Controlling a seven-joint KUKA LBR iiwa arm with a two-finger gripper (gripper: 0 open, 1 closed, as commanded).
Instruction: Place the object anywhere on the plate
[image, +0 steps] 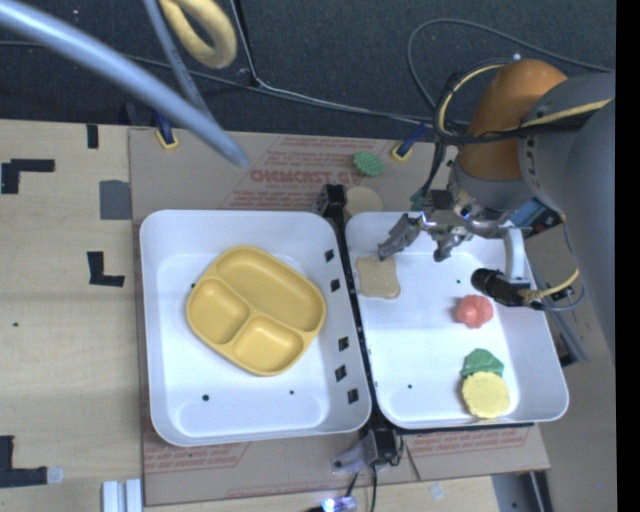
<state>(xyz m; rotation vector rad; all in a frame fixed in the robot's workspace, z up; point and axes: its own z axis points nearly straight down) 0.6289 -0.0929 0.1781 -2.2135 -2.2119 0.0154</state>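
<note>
Where the right bin meets the divider between the two bins, a flat tan piece lies on the white floor, roughly square with rounded corners and a pale, bread-like colour (it could be a toy slice of toast, though that cannot be told for sure). The gripper hangs just above and to the right of it, its two dark fingers spread apart with nothing between them; the left finger reaches down close to the tan piece's upper edge, and whether it touches cannot be told. The yellow plate sits alone in the left bin, tilted on the diagonal, with three compartments, one long and two smaller, all bare. Counting the right bin's contents: one tan piece, one reddish-pink lumpy object near the middle right, one green object below it, and one round yellow object touching the green one at the bin's lower right. One small green item lies outside the bins on the brown cardboard sheet that underlies both. The cardboard rests on a light wooden bench marked with black tape shapes, and dark flooring with black cables runs along the top. A grey tube crosses the upper left corner.
</note>
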